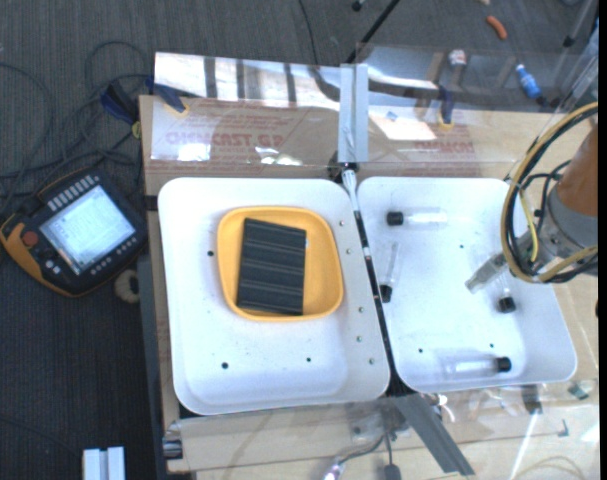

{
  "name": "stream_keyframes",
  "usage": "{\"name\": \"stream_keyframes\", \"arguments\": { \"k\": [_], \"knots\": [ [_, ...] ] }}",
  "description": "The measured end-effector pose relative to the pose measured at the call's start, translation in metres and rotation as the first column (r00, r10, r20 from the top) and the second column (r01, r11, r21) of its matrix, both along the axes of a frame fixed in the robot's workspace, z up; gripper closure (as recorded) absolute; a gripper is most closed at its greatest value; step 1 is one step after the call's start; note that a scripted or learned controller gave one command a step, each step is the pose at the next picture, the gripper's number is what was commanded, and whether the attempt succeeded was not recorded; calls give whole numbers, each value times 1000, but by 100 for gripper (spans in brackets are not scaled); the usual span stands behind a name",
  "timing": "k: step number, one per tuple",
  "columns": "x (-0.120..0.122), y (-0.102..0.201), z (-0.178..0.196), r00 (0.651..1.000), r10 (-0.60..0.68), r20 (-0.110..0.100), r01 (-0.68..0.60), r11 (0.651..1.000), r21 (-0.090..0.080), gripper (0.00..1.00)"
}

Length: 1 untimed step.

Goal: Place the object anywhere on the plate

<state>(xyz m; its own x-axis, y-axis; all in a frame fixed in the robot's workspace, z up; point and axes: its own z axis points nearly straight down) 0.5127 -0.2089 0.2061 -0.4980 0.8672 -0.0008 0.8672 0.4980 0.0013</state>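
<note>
1. We see two shallow white bins side by side on the bench: the left bin (193, 368) and the right bin (543, 353).
2. In the left bin lies a yellow plate (326, 268), square with rounded corners and a raised rim.
3. On this plate rests the task's object (272, 265) — a dark grey, nearly black, flat rectangular block. Its top surface has several bands or ridges that run across its short side. Its long side goes from far to near, and it is turned a little against the plate's edges. It lies fully inside the yellow rim, about in the middle, with yellow showing on all four sides.
4. The arm (583, 193) comes in at the right edge, over the right bin, with yellow and black cables (518, 208) looping beside it.
5. The gripper (486, 274) is a small grey part that points left over the right bin, well apart from the plate. We cannot tell the state of its fingers — they are too small and blurred.
6. In the right bin lie some clear tubes with black caps: one far (415, 217), one near (475, 366), and a thin one close to the dividing wall (389, 273). A small black cap (505, 304) lies just near the gripper.
7. Left of the bins, on the floor, sits a control pendant (75, 232) with a lit screen.
</note>
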Motion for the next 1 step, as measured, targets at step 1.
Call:
{"name": "stream_keyframes", "arguments": {
  "k": [1],
  "knots": [
    [0, 0, 0, 1000, 0, 0, 0, 1000, 0, 0]
  ]
}}
